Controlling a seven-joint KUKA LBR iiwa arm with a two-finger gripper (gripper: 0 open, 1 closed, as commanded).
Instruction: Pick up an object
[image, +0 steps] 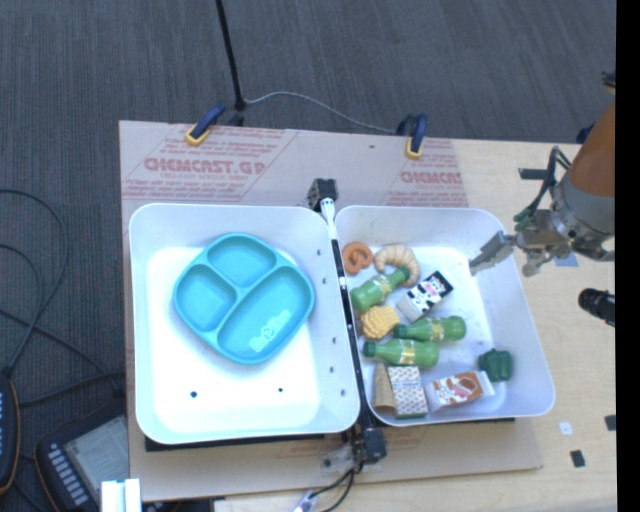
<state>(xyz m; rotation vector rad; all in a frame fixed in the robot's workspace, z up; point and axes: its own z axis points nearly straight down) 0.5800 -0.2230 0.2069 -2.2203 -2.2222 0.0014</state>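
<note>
The right bin (520, 300) holds a heap of toy food: an orange ring (356, 258), a croissant (396, 259), three green bottles (431, 329), a black-and-white cow carton (425, 292), a yellow corn piece (377, 321), a patterned box (407, 390), a red-and-white carton (460, 388) and a dark green pepper (496, 364). My gripper (508, 258) hangs over the bin's upper right rim, above and right of the heap. It is open, with nothing between its fingers.
The left bin (160, 380) carries a blue divided plate (243, 296). A black clip (323, 191) sits at the top of the seam between the bins. Two clamps (205, 124) hold the cardboard base at its far edge.
</note>
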